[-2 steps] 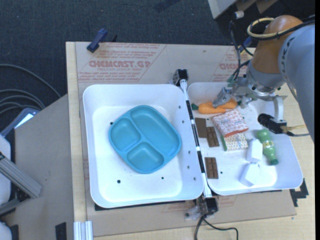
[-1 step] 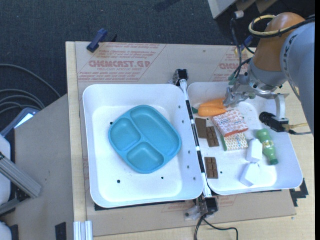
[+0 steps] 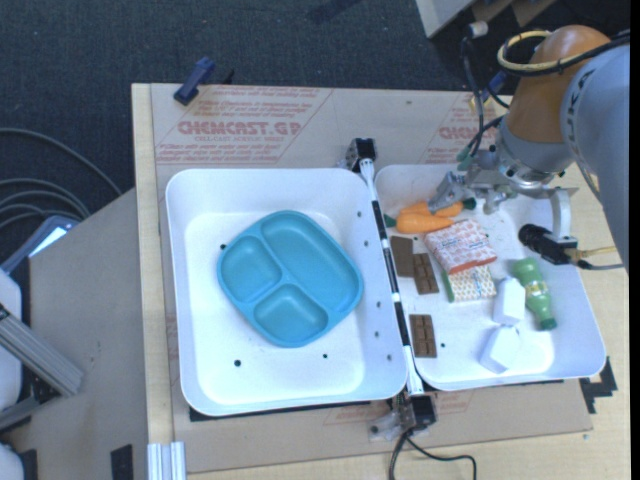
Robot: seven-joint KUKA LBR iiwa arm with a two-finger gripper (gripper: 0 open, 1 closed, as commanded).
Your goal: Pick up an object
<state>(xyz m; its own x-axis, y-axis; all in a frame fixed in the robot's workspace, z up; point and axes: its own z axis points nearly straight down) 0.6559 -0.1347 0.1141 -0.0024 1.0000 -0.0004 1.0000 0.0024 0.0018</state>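
My gripper (image 3: 462, 193) is low over the back of the right bin (image 3: 572, 356), right above the right end of an orange carrot (image 3: 422, 218). I cannot see whether it touches or holds the carrot. Just in front of the carrot lies a red and white snack packet (image 3: 460, 245), with a second checkered packet (image 3: 472, 285) below it. Brown chocolate bars (image 3: 404, 258) (image 3: 426, 274) lie along the bin's left side, and another one (image 3: 422, 334) sits nearer the front.
A green bottle (image 3: 537, 295) and two white blocks (image 3: 508, 301) (image 3: 500, 348) lie in the right bin's front right. The left bin (image 3: 200, 368) holds a blue divided plate (image 3: 288, 278). A black clip (image 3: 362, 152) sits where the bins meet at the back.
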